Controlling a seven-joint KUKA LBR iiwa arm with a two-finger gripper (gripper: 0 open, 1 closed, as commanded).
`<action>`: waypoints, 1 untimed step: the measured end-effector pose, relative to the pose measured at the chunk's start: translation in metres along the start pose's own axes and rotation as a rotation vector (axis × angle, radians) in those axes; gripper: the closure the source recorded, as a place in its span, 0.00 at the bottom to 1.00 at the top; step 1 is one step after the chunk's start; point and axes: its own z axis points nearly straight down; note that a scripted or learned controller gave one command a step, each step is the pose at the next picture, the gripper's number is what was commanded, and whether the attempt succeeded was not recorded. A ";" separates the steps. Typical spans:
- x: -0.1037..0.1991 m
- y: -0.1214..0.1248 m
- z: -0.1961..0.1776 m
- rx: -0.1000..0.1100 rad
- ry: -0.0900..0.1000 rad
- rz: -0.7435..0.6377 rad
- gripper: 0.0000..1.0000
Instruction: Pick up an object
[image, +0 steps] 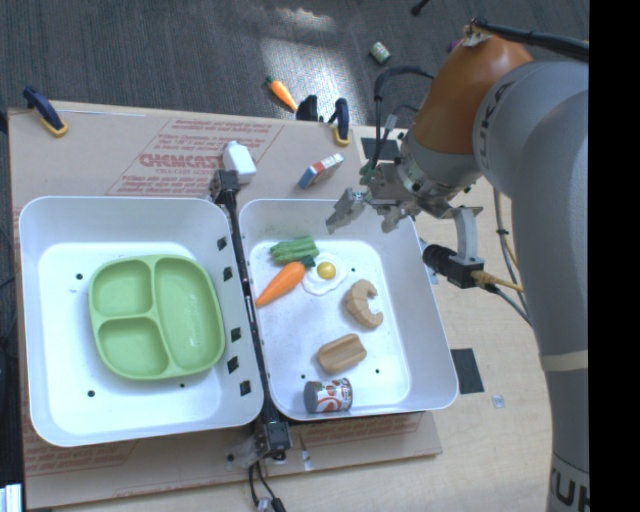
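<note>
One carrot (281, 283) lies diagonally, tip toward lower left; pincer (372, 208) spread wide, grasping nothing.

cardboard sheet (150, 150), blue clamps (45, 110), perhaps a marker (283, 94)

In the right bin (425, 330) lay a carrot (280, 284), green beans (293, 250), a fried egg (323, 274), a croissant (364, 304), a bread roll (341, 353) and a tipped can (328, 396)
</note>
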 end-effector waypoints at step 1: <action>0.045 -0.049 0.013 0.001 0.000 -0.002 0.00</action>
